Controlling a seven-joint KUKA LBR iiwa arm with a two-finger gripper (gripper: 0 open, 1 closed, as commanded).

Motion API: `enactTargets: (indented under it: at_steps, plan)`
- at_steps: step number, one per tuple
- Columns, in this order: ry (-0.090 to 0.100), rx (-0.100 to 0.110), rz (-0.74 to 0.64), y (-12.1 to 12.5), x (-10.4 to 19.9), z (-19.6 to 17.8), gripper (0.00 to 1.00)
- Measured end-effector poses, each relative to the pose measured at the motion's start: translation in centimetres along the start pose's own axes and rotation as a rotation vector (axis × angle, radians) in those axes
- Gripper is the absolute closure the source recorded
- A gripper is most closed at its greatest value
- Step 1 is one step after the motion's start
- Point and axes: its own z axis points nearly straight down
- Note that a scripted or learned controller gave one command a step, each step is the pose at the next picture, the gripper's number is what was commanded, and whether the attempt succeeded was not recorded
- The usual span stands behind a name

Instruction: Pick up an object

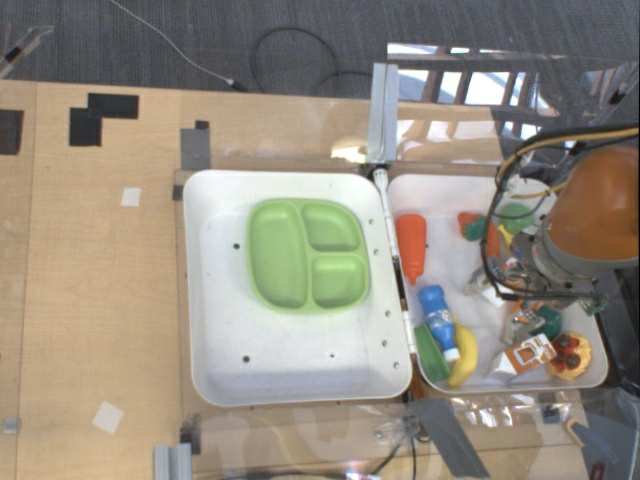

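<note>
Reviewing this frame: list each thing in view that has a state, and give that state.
green divided plate: lying flat in the left bin, compartments bare
orange bottle: lying on its side in the right bin
blue bottle: lying down beside the banana
arm: reaching down over the right bin

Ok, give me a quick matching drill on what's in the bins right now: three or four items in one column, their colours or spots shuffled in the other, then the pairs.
Things:
1. divided plate
2. carrot
3. bottle
4. banana

Descriptions:
A. blue, lying near the middle of the right bin
B. orange, close to the wall between the bins
C. yellow, at the right bin's near edge
D. green, alone in the left bin

Pairs: 1-D, 2-B, 3-A, 4-C
</note>
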Motion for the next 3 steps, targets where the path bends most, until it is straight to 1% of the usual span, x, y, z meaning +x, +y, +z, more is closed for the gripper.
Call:
enactTargets:
  at_steps: [1, 2, 3]
  plan:
    - [-0.001, -0.002, 0.178, -1.7, -8.7, 1.1, 0.0]
    - [0.001, -0.001, 0.161, -1.1, -3.6, 0.9, 0.0]
    - [-0.014, 0.006, 0.156, -1.1, -4.2, -0.5, 1.0]
